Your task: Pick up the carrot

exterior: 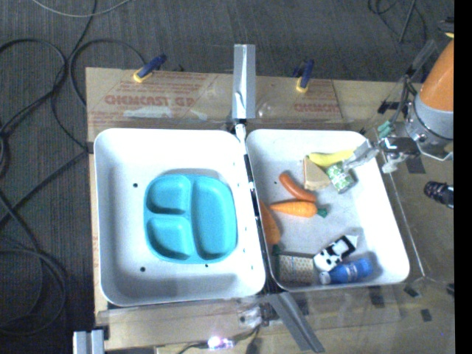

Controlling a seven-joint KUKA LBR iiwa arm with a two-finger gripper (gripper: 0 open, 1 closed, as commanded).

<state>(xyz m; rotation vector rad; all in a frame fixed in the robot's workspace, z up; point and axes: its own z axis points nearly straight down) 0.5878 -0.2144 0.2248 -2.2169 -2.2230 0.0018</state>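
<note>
While the carrot [295, 208] lies flat near the middle of the right bin [394, 231], green end toward the right and just below an orange sausage-like piece [293, 186], the gripper [352, 162] hangs above the bin's upper right part, well apart from it. Whether its jaws are parted or closed I cannot tell. To the left, a blue divided tray [192, 216] sits in the left bin [118, 198].

Orange carrot [295, 208] lies flat in right bin [383, 198]
</note>
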